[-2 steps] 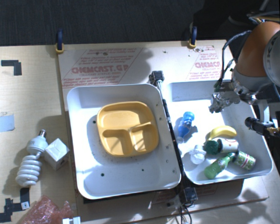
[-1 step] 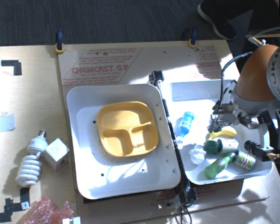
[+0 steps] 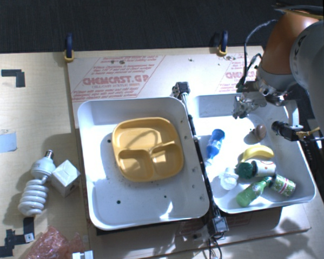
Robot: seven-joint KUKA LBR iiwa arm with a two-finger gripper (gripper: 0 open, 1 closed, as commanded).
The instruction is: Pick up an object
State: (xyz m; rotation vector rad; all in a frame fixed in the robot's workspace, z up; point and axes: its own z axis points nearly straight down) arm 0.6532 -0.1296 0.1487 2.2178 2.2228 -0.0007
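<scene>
The arm (image 3: 287, 38) enters from the upper right of the frame. Its gripper (image 3: 242, 110) hangs over the upper part of the right bin (image 3: 307, 170). Nothing is visible between the fingers; whether they are apart or together cannot be determined.

Contents of the right bin, lower half:
- A blue bottle (image 3: 214, 143) lies tilted near the bin's left wall.
- A banana (image 3: 255, 152) lies right of centre, just above a dark green bottle (image 3: 251, 170).
- A light green bottle (image 3: 252, 192) lies at a slant near the bottom edge, beside a green-and-red can (image 3: 283, 185).
- A clear cup (image 3: 227, 179) sits left of the green bottles.
- A small brown object (image 3: 258, 131) lies just below and right of the gripper, apart from it.

The left bin (image 3: 94, 173) holds a yellow divided tray (image 3: 147, 148) at its centre.

On the bench at the lower left of the frame, a spiral light bulb (image 3: 36, 187) lies beside a white cube (image 3: 66, 174).
</scene>
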